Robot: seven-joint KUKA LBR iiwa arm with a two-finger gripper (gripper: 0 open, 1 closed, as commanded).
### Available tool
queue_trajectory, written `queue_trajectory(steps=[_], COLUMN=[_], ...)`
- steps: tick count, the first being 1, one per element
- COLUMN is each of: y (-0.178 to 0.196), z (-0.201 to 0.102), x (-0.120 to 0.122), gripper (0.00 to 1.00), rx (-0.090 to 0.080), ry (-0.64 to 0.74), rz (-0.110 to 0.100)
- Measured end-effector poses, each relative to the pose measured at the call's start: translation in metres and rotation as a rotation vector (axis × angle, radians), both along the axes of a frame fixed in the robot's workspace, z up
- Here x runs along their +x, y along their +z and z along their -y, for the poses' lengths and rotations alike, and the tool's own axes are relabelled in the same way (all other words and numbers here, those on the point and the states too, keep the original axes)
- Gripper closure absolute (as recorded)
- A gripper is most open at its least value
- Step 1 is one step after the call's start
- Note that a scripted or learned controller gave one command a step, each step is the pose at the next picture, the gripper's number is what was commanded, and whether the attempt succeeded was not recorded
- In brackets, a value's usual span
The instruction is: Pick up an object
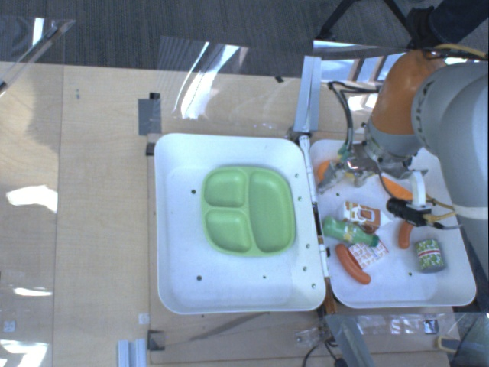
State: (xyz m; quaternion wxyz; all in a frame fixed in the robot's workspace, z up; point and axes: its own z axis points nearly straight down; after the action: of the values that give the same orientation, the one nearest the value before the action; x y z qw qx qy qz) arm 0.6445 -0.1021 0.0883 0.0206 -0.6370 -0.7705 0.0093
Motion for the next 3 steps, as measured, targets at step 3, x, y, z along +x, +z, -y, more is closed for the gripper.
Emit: queue_trajectory(steps=[3], y=[-0.0003], z=[0.0016], x=[0.0096], gripper=[0.00], rx=[0.000], ry=[0.052], rz=[-0.032])
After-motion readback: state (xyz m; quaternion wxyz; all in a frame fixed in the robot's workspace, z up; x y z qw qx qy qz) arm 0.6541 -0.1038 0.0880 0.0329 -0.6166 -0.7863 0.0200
